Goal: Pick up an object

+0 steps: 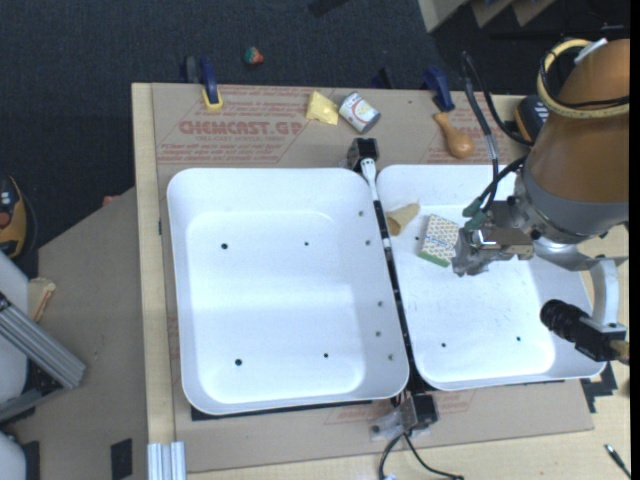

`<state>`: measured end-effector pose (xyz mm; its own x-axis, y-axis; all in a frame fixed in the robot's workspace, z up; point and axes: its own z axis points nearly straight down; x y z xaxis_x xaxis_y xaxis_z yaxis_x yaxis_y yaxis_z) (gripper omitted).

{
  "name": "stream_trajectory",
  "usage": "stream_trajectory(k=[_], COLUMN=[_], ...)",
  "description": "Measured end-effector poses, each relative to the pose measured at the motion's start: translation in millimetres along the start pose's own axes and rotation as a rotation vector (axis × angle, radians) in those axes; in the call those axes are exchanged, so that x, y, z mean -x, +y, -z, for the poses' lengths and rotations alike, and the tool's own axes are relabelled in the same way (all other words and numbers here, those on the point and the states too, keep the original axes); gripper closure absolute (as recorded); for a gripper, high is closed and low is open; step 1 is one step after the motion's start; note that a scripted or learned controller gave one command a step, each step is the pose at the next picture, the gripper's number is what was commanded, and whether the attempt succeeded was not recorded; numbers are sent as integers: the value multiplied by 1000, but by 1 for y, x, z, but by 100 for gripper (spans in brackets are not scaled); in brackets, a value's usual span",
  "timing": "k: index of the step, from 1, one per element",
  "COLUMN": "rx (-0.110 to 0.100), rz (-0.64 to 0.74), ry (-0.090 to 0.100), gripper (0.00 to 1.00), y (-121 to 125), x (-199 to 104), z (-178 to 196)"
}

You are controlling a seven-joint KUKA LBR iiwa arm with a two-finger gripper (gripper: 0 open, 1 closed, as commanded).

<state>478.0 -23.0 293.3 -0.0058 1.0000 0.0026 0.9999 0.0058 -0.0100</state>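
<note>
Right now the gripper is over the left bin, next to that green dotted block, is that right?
Not quite. The camera view shows the gripper over the right bin, not the left bin. The rest holds: it is next to the green dotted block, which lies in that right bin.

My orange band [585, 78] tops a grey wrist above two white bins [270, 288]; a green-edged block [437, 239] dotted with a fine pattern, a tan scrap [403, 218], a yellow piece [322, 109] on brown board [240, 123] with red lettering
</note>
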Motion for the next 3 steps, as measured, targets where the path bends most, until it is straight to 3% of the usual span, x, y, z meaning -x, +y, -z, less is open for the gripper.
stream_trajectory(k=[1,2,3], rx=[32,-4,20], rz=[-1,4,-9], ry=[-1,-3,-1], gripper=[100,100,100], y=[1,0,1], x=[-33,-126,-97], z=[186,51,137])
